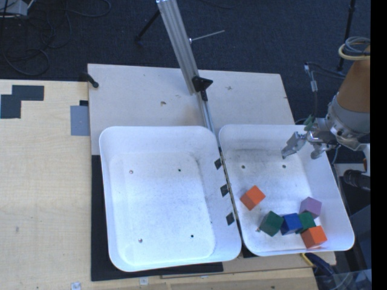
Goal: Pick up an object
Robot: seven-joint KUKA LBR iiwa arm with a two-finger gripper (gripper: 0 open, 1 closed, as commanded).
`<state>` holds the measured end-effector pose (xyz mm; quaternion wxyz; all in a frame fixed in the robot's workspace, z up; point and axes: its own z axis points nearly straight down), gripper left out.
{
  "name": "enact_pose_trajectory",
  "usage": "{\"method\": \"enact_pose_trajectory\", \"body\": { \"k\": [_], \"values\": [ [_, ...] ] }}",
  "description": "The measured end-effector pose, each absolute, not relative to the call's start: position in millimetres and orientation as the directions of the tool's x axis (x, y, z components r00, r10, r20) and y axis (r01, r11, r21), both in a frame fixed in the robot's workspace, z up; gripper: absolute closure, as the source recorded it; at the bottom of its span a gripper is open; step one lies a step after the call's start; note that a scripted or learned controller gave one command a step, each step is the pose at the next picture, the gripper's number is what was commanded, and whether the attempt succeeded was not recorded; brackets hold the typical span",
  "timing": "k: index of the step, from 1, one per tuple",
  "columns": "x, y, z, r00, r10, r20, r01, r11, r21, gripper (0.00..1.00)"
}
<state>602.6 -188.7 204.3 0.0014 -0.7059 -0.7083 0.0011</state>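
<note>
**End effector poised over right bin, blocks untouched**

Left to right across the surface: left bin, then right bin just beside it, touching along the shared rims. Near the right bin's front corner, a loose cluster: orange cube a little apart and turned diagonally, dark green cube touching blue cube, purple cube behind, second orange cube nearest the rim. Probably gathered there by the bin's slant. No long axis to speak of on any; roughly equal sides, each rotated differently. Farther right, end effector hung above the bin's rear right, well apart from the cluster, fingers spread, nothing between them. Judged as pre-grasp: apart orange cube likeliest the easiest pick
</note>
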Motion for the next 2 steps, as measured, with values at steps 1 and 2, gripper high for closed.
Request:
{"method": "enact_pose_trajectory", "body": {
  "k": [1, 2],
  "values": [
    [582.6, -132.0, 89.3, -0.001, 1.000, -0.001, 1.000, 0.001, 0.000, 0.00],
    [555.4, -119.8, 92.5, 0.003, 1.000, -0.001, 1.000, -0.003, 0.003, 0.00]
  ]
}}
